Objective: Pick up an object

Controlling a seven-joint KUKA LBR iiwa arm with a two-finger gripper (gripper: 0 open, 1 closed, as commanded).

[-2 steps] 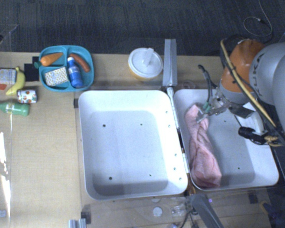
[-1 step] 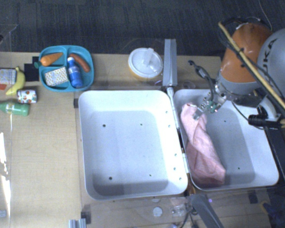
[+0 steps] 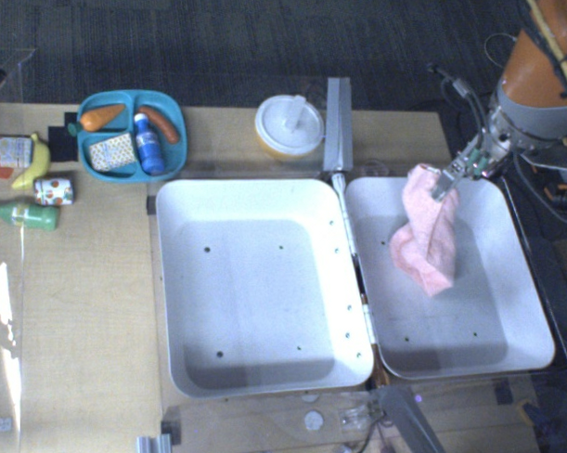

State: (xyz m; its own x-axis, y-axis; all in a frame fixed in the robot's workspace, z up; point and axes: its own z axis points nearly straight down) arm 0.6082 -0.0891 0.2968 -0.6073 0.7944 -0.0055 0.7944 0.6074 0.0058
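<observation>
1. White plastic makes up the two shallow bins; taking the metal divider post (image 3: 336,126) between them as the landmark, the left bin (image 3: 186,364) lies on the near side to its left, with nothing lying in it that I can make out.
2. Right of that post sits the right bin (image 3: 520,352), and in its far half lies the task's thing, a pink cloth (image 3: 431,236), crumpled and stretched up toward the bin's far right corner.
3. At the cloth's upper tip, right of the post, is the gripper (image 3: 446,181). It appears pinched on the cloth's top fold, since the fabric rises in a peak to the fingertips. I judge this a grasp on the cloth, though the view is small.
4. Behind the gripper, farther right of the post, the grey arm with its orange band (image 3: 536,68) reaches in.
5. Just left of the post stands a yellow cup with a white lid (image 3: 290,126).
6. Farther left of the post is a blue divided tray (image 3: 132,135) holding toy food and a small blue bottle.
7. Farthest left of the post lie a banana (image 3: 32,163), a small can (image 3: 54,191) and a green bottle (image 3: 23,215).
8. Step in hand, as I judge it: the grasp is made and the lift is under way. The next move calls for a straight rise until the cloth's trailing end clears the bin floor, without the thin fold slipping free.
</observation>
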